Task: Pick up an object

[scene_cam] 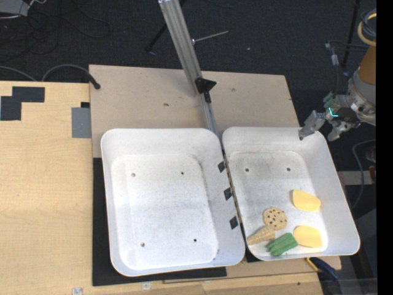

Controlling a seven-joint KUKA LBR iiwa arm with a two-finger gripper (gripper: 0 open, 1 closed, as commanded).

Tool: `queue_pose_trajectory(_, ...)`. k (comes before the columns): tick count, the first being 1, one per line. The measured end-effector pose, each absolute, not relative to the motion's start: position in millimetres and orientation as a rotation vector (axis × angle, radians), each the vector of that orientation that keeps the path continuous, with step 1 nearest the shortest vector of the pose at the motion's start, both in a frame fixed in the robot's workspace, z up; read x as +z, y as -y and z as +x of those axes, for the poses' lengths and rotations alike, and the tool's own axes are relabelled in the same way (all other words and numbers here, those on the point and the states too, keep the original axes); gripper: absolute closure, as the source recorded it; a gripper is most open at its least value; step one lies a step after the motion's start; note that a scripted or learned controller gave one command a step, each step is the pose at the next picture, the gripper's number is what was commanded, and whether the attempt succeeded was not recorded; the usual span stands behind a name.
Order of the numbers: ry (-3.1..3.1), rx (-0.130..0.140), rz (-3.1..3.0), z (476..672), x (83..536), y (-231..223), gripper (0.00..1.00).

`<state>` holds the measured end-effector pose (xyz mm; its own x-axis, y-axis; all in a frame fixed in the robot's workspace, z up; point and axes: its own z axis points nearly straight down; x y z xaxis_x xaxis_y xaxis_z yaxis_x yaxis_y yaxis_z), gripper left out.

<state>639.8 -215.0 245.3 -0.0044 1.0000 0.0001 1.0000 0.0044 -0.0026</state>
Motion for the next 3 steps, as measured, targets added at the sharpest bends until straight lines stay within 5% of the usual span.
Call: queue_pose_trajectory(3, 2.223, 0.007, -2.208, 654.5, 90, 219, 0.00)
